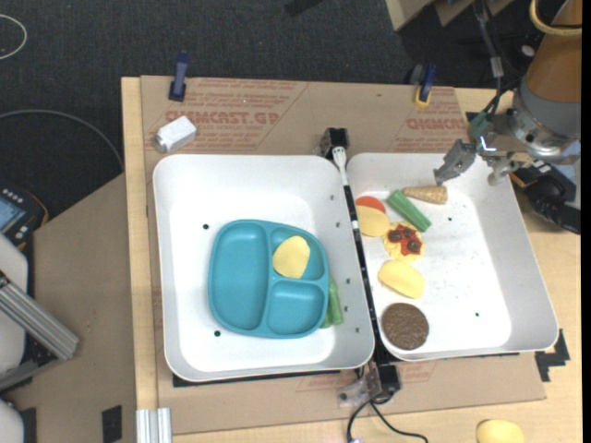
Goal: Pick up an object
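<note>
Gripper hangs over far part of R bin, fingers apart w/ nothing between, tips just above a tan wedge. L to R: L bin holds a teal divided tray w/ a yellow piece in it. R bin: red-yellow slice, green stick, pizza bit, yellow lump, brown disc.

Glossy white plastic bins; smooth teal plastic tray; matt cardboard base.
</note>
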You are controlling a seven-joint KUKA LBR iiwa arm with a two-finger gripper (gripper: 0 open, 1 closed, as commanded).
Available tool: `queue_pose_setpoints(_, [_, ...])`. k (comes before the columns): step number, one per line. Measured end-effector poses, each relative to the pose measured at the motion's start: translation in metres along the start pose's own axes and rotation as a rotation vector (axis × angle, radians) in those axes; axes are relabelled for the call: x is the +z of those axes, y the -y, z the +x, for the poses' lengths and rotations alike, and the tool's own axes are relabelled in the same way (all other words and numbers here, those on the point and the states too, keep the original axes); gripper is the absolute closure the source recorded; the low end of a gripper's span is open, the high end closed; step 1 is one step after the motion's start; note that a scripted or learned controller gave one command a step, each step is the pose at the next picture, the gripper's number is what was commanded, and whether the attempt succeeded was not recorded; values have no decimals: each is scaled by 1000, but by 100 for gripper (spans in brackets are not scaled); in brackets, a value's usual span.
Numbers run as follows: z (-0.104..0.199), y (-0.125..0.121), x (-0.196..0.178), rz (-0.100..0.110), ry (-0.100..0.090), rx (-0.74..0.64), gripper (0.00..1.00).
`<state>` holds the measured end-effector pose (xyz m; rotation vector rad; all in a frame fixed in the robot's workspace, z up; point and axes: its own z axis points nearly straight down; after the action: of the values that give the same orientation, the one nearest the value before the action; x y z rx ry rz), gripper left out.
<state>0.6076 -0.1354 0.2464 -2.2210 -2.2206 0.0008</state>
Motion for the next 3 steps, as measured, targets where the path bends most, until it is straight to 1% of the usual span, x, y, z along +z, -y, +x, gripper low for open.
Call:
queue_pose_setpoints(1, [35, 69, 162, 17, -6, 0, 0])
queue_pose_setpoints(2, [68, 125, 57, -6, -1, -2, 0])
queue_pose_setpoints(3, [11, 131, 157, 9, 0, 6, 0])
